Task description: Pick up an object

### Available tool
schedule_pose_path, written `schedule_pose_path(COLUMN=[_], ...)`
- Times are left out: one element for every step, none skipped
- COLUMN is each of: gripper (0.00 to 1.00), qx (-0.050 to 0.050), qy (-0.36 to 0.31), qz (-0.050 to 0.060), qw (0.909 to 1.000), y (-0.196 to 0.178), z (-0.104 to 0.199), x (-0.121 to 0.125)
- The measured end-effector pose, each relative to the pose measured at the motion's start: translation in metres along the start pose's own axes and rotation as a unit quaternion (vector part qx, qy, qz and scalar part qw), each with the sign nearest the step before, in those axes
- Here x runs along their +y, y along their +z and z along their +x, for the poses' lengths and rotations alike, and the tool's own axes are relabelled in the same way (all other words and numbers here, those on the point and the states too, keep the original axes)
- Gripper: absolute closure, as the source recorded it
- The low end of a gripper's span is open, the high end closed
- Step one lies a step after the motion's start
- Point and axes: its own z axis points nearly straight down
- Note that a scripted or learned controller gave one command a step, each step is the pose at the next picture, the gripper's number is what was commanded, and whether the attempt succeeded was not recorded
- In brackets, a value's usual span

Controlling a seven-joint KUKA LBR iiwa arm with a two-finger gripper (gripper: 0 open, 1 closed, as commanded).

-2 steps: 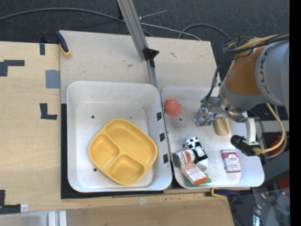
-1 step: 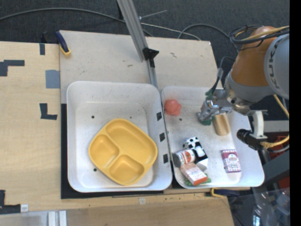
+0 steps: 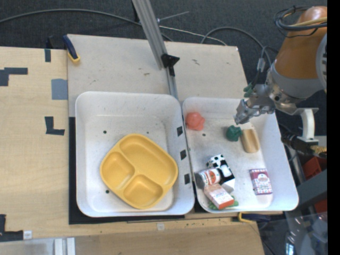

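The right bin [image 3: 276, 142] holds a red ball-like object [image 3: 195, 120], a small green object [image 3: 232, 133], a tan bread-like roll [image 3: 249, 140], a black-and-white toy [image 3: 219, 167], a small can [image 3: 209, 177], an orange-and-white packet [image 3: 219, 197] and a maroon box [image 3: 260, 181]. My gripper [image 3: 243, 115] hangs over the bin's upper right part, just above and right of the green object and apart from it. Nothing shows between its fingers.
The left bin [image 3: 90, 116] holds a yellow divided plate [image 3: 138, 170]. A metal pole [image 3: 151, 23] slants in from the top to the divider between the bins. The arm's orange band [image 3: 300, 52] stands at the upper right. Cables lie behind the bench.
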Motion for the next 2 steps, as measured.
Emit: schedule_pose_path(gripper=[1.0,1.0], qx=[0.001,0.001], qy=[-0.002,-0.002], qz=[0.003,0.003], qw=[1.0,1.0], y=[-0.001,0.0], z=[0.051,0.098], x=[0.015,0.03])
